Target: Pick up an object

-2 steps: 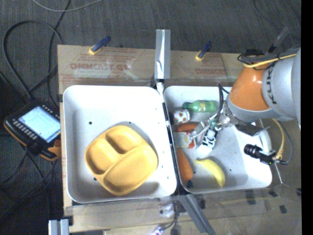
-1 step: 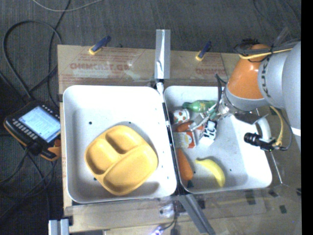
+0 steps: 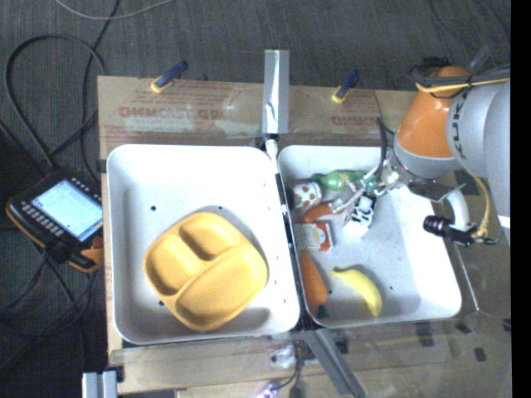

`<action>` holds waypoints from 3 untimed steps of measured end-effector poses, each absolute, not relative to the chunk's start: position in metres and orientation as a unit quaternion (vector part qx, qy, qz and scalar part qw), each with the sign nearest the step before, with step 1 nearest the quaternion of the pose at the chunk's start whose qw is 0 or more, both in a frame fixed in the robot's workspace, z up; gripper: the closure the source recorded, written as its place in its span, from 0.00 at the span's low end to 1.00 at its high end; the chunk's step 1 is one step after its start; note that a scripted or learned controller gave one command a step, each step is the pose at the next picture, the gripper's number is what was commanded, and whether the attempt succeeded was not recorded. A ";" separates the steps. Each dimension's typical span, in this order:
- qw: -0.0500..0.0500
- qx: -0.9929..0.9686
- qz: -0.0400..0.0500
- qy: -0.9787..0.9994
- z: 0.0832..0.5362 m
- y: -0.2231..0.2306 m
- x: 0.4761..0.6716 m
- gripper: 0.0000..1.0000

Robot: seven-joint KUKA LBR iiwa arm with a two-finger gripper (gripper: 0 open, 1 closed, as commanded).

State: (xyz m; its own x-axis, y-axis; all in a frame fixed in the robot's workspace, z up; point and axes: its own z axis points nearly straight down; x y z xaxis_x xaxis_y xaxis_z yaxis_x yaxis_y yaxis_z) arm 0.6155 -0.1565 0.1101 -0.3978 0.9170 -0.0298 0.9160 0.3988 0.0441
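Hovering low over the clutter in the right bin (image 3: 431, 301), the gripper (image 3: 362, 199) sits among the objects, its grip impossible to judge, with banana (image 3: 361, 288) and carrot (image 3: 313, 280) unlifted, so the pick looks undone.

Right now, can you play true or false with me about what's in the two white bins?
1. A yellow divided plate lies in the left bin. True.
2. The banana is in the left bin. False: it lies in the right bin, near the front.
3. A carrot lies next to the banana. True.
4. The plate is blue. False: it is yellow.
5. The gripper is over the right bin. True.
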 end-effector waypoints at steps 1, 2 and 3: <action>0.025 0.534 0.008 0.845 0.110 -0.184 0.630 0.00; 0.012 0.635 0.004 0.773 0.097 -0.208 0.636 0.00; 0.004 0.616 0.005 0.788 0.090 -0.214 0.622 0.00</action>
State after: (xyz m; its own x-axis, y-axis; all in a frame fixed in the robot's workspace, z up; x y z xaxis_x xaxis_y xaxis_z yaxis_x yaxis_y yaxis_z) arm 0.6219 -0.2138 0.0901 -0.2412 0.9705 -0.0003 0.9704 0.2412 0.0136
